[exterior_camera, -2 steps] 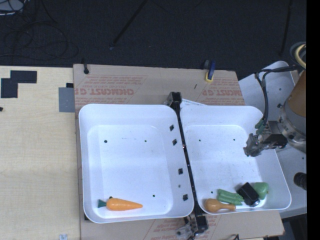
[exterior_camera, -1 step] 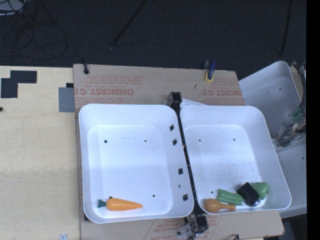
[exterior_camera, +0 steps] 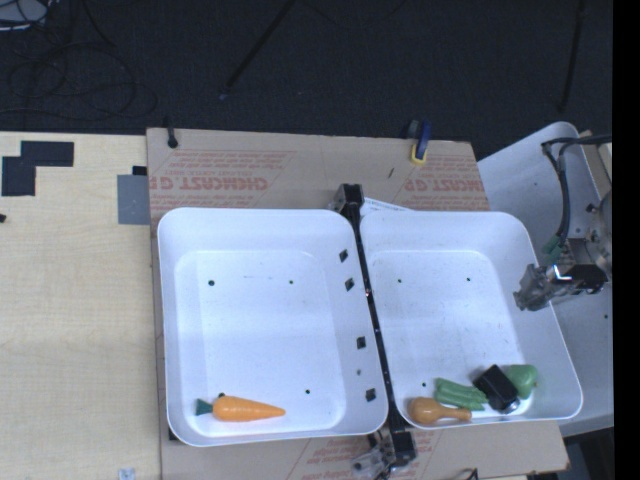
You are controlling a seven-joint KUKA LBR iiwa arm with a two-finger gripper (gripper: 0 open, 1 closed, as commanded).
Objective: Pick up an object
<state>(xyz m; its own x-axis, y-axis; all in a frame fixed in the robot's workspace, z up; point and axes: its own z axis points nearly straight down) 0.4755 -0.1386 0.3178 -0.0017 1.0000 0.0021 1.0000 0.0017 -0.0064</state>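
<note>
An orange carrot (exterior_camera: 246,408) with a green top lies near the front left corner of the left bin (exterior_camera: 180,230). At the front of the right bin (exterior_camera: 500,230) sit a green pod-shaped toy (exterior_camera: 459,394), a black block (exterior_camera: 496,387), a rounder green piece (exterior_camera: 522,377) and a tan pear-shaped toy (exterior_camera: 436,411), all packed close together. My gripper (exterior_camera: 532,292) hangs at the right rim of the right bin, well behind that cluster and touching none of it.
A black divider strip (exterior_camera: 362,308) runs between the two bins. Both bins rest on a cardboard sheet (exterior_camera: 300,168) with a blue and yellow clamp (exterior_camera: 420,141) at its back edge. A pale wooden bench top (exterior_camera: 70,298) extends to the left.
</note>
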